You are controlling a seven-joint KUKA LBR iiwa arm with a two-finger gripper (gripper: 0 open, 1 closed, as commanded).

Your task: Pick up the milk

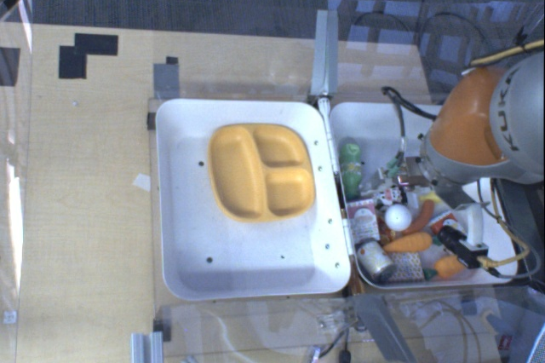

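At the near edge of the right bin (364,119) lies a tin can (373,259) on its side, with a carrot (410,243) just behind it and another orange piece (448,267) toward the near right corner. A white egg-like ball (397,216) sits among this clutter. Along the bin's left wall stands a small white carton with a red band, possibly the milk (365,221), though I cannot tell for certain. Behind it stands a green bottle (351,161). The gripper (407,174) hangs low over the clutter; whether it is parted or closed cannot be told. The left bin (247,267) holds a yellow divided tray (261,170) on the worktop (85,199).
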